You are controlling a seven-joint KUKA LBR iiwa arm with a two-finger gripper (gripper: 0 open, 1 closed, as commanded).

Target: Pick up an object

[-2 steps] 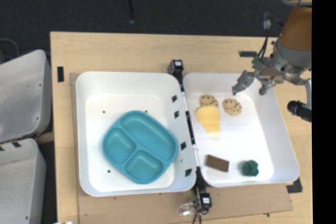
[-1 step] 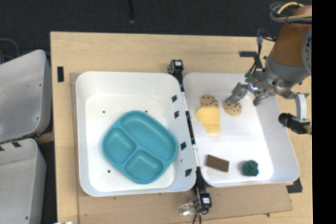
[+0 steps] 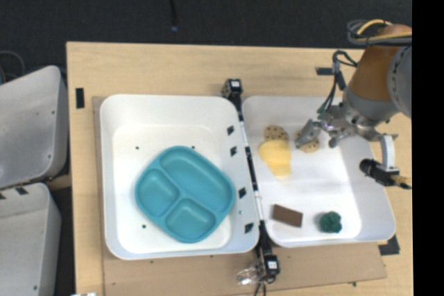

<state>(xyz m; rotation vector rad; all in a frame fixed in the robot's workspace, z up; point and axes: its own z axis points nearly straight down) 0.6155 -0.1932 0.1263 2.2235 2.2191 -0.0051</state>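
One camera sits high above the bench [image 3: 208,59] and looks down at a slant. It is far enough back to take in both white bins whole. The left bin [image 3: 111,149] lies toward 9 o'clock and the right bin [image 3: 361,211] toward 3 o'clock. Dark floor fills the far part at 12 o'clock. The arm [image 3: 374,76] comes in from 3 o'clock, near the top of the right bin.

Right bin [image 3: 371,215]: you've got open floor mid-right. Yellow lump [image 3: 276,157], cookies [image 3: 276,132] crowd far-left; brown block [image 3: 286,215], green ball [image 3: 331,221] line the near wall.
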